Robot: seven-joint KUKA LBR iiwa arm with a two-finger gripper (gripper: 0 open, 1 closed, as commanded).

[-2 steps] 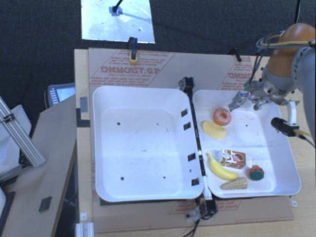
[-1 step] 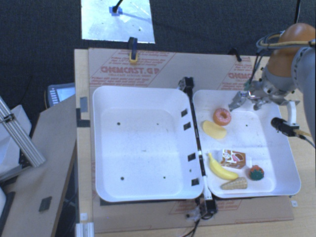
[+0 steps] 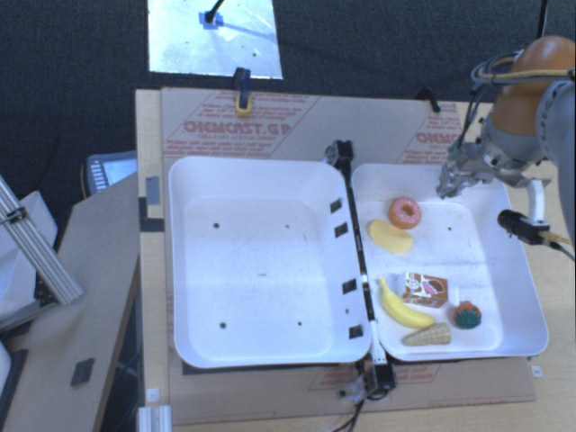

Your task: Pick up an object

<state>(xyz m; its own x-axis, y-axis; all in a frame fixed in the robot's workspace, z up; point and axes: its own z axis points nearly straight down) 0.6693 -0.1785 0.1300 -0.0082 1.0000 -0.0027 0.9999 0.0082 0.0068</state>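
Approach step, nothing picked yet. Gripper [image 3: 453, 184] sits over the far rim of the right bin [image 3: 513, 268], arm [image 3: 531, 97] reaching in from the right; nothing is visible between the fingertips, and whether they're spread or closed I cannot tell at this angle. Candidates are all in the right bin: donut [image 3: 405, 211] nearest the gripper, a pale yellow piece [image 3: 391, 236] just beside it toward the divider, then nearer the front a banana [image 3: 402, 306] touching or almost touching a small printed box [image 3: 425, 289], a tan wedge [image 3: 427, 335] just below the banana, and a red-and-green item [image 3: 466, 314] beside the box. Left bin [image 3: 261, 268] holds no objects. My read — the donut is the likeliest target: closest, and apart from everything except the yellow piece. Next move calls for shifting left and toward the front to centre over it, then a straight descent with fingers clear of the yellow piece. The front cluster is tighter — a grasp there risks nudging neighbours.
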